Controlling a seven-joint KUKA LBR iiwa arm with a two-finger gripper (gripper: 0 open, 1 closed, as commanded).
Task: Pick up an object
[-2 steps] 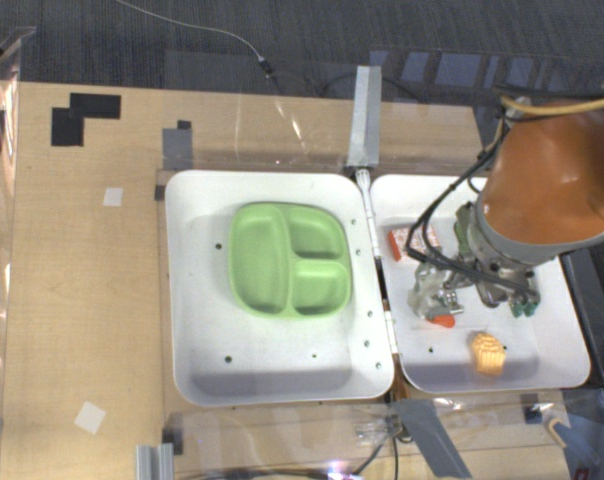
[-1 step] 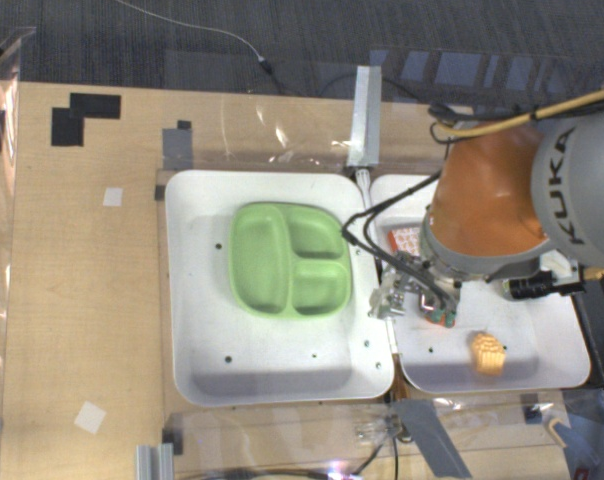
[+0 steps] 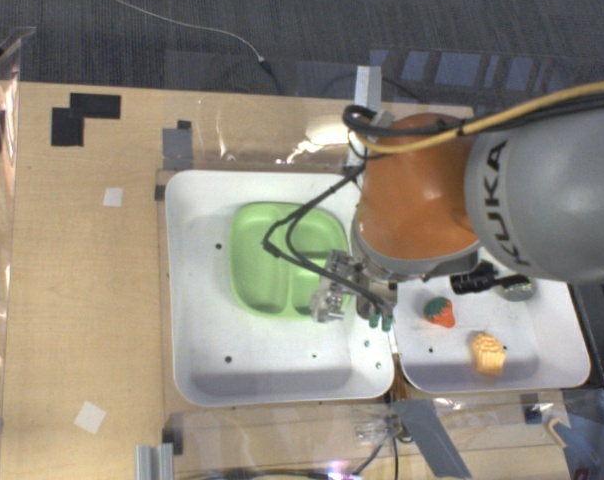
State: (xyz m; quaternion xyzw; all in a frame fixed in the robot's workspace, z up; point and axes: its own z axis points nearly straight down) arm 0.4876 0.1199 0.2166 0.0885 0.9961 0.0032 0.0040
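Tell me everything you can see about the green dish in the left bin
The green dish is a pale lime, shallow, rounded-square tray that looks like smooth plastic, with a raised rim and a ridge splitting it into compartments. It lies flat, right side up, on the floor of the left bin, toward its upper middle. The gripper hangs over its right edge, hiding that part, and a black cable crosses above it. I can't tell whether the gripper touches it.

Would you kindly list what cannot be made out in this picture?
- Pincer, camera view: small and cluttered by cables; its opening is unreadable.
- Green dish: right edge covered by the pincer.
- Right bin: upper part hidden by the arm.
- Orange toy: too small to identify.
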